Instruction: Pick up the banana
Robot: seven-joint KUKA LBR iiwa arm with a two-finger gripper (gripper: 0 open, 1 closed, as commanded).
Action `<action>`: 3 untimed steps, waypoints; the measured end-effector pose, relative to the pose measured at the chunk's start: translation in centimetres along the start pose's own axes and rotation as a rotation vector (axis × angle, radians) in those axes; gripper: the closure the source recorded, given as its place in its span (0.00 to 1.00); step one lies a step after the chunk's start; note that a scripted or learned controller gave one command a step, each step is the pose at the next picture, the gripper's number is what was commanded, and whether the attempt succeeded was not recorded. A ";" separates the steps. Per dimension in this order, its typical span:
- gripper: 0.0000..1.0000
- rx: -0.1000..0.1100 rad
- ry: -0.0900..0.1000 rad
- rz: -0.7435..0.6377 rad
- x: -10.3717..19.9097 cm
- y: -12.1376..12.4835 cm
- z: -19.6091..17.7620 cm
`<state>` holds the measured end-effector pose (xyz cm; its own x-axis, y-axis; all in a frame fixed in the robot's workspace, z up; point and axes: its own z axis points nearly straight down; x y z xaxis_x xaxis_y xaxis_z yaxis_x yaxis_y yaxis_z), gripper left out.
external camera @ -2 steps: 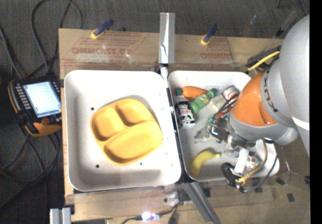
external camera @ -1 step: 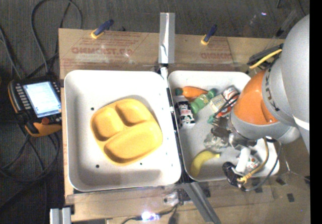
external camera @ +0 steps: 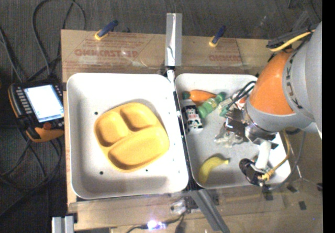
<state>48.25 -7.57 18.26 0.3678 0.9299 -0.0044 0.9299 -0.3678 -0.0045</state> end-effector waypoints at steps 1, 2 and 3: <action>0.00 0.000 0.000 0.000 0.0 0.0 0.0; 0.00 0.000 0.003 -0.171 -2.4 1.0 8.8; 1.00 0.004 0.003 -0.171 -2.4 0.9 8.0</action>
<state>48.12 -10.13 10.25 0.2044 0.9789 -0.0006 0.9788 -0.2044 -0.0091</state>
